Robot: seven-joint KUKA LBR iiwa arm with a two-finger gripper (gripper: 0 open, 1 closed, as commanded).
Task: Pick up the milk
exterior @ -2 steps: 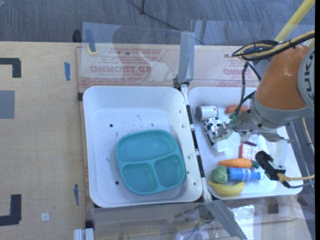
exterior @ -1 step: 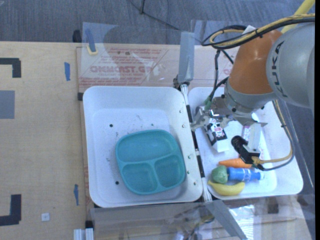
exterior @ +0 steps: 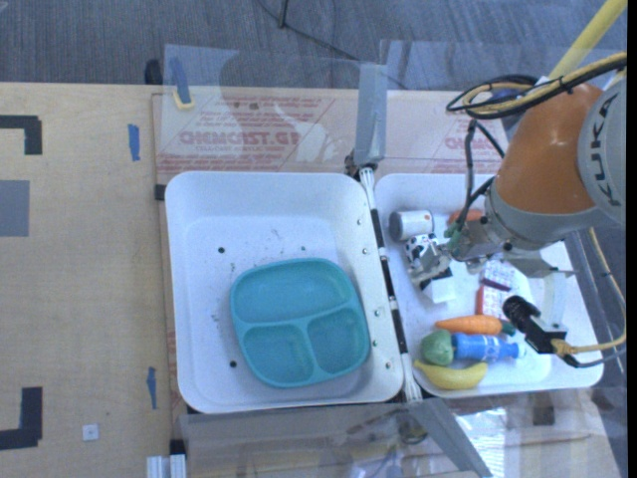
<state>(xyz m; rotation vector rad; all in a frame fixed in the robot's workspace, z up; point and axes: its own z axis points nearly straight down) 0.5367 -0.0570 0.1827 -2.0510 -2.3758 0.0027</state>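
Two white bins are seen side by side on the wooden surface (exterior: 80,297). In the left bin (exterior: 199,207) a teal plate (exterior: 297,320) with three sections is laid flat, toward the near side. The right bin (exterior: 398,192) is crowded with small toys. The grey arm (exterior: 552,167) with its orange band is stretched in from the right, over this bin. The pincer (exterior: 460,250) is seen low in the middle of the right bin, and how far it is opened cannot be told. Just to its left a small black-and-white carton, likely the milk (exterior: 425,255), is found, with a white card (exterior: 441,291) below it. Whether the milk is touched by the pincer cannot be told. A grey can (exterior: 410,223) is laid on its side just above the milk. Nearer the front edge a carrot (exterior: 470,324) is laid, then a blue bottle (exterior: 486,348) on its side with a green ball-shaped fruit (exterior: 437,348) at its left end, and a yellow banana (exterior: 453,374) below them.
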